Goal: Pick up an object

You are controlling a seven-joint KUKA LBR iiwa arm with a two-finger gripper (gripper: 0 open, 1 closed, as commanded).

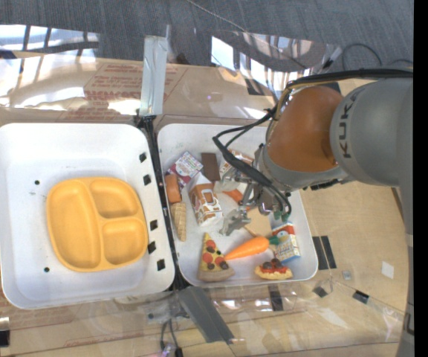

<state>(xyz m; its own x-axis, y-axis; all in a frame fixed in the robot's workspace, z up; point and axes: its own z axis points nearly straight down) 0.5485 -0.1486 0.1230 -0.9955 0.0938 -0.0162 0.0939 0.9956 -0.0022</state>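
here the left bin [6,199] is holding a yellow tray [95,222]; the right bin [307,262] is holding toy foods, fingers [238,220] spreading wide, gripping nothing.

Yellow tray [95,222], orange carrot [247,247], 2 white bins [13,169].

Two white bins sit side by side on the tabletop [362,214]. The left bin [13,169] holds a yellow divided tray [95,222] with three compartments. The right bin [303,262] holds toy food: a carrot [247,247], a pizza slice [213,259], a second pizza piece [273,271], a small carton [284,244], a boxed item [206,203], a cone-shaped piece [179,221] and an orange sausage-like piece [172,189] near the left wall. The grey arm [370,132] with orange band [303,132] reaches in from the right; its gripper [240,218] hangs over the middle of the right bin, just above the carrot.
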